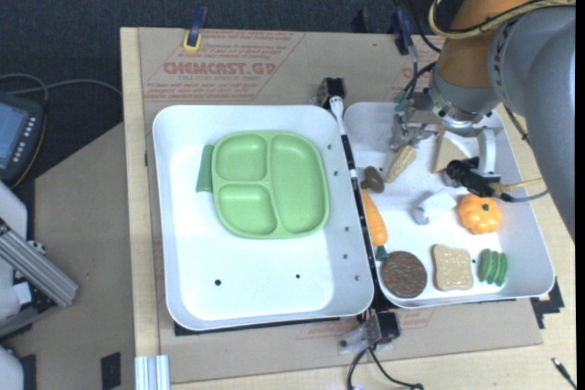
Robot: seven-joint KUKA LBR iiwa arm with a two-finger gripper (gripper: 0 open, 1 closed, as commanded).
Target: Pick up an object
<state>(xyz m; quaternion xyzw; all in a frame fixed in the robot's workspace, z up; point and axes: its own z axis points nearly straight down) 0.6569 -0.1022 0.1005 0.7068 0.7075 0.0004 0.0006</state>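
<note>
smooth green divided plate (271, 184), ridged orange pumpkin (480, 214), round brown patty (403, 273)

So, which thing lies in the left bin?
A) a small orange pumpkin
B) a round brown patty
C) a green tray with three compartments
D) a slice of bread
C: the green tray lies in the left bin, while the pumpkin, the patty and the bread slice lie in the right bin.
</note>
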